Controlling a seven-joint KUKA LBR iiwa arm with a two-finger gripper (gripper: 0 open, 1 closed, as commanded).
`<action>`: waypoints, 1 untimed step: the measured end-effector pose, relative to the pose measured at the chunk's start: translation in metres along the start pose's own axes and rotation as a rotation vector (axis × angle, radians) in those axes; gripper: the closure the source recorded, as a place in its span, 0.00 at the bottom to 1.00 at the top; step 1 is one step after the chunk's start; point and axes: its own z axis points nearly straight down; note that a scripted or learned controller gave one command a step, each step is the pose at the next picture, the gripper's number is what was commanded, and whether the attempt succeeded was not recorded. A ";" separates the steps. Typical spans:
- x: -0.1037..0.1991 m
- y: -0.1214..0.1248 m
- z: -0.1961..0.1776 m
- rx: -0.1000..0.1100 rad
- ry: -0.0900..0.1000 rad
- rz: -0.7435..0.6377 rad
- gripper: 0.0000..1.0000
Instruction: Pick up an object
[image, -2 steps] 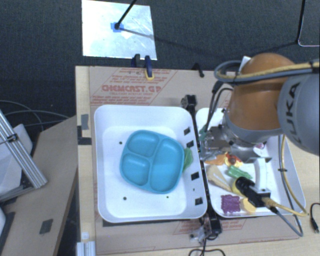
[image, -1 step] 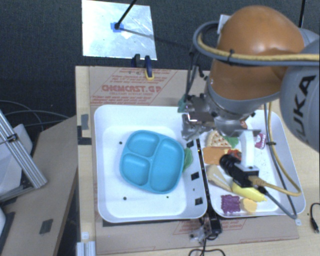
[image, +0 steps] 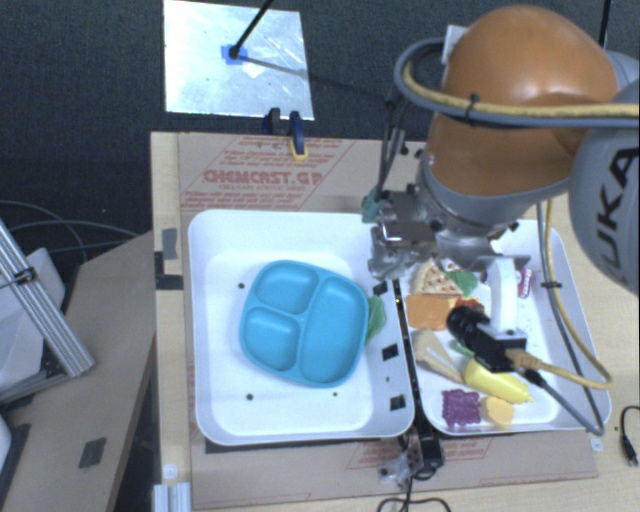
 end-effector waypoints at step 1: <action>0.000 0.001 -0.011 -0.002 0.000 -0.007 1.00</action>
